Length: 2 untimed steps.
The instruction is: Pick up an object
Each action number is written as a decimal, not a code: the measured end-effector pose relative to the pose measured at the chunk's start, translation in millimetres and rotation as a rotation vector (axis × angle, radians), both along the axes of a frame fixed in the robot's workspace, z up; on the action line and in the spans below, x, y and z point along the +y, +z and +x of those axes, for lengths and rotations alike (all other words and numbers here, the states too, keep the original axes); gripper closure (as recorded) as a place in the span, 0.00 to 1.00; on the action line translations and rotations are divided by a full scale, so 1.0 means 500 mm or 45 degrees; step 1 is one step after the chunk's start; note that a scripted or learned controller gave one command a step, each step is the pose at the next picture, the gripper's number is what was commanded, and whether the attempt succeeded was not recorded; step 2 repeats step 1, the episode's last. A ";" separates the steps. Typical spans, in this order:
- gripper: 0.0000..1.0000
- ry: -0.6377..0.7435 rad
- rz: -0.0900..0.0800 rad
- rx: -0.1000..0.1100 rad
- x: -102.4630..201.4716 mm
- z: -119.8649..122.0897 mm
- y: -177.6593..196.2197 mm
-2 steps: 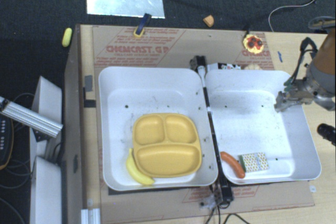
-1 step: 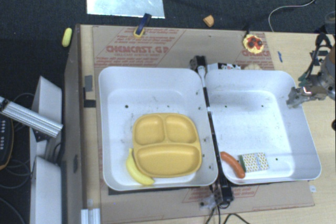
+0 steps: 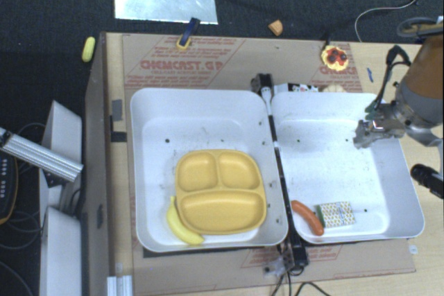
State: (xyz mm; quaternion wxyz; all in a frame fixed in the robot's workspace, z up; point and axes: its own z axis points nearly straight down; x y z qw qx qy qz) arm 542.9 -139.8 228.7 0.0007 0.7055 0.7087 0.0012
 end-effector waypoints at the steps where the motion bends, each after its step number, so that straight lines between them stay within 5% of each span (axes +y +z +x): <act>1: 1.00 -0.004 -0.004 0.000 -0.127 0.007 0.024; 2: 1.00 -0.004 -0.004 0.000 -0.127 0.007 0.024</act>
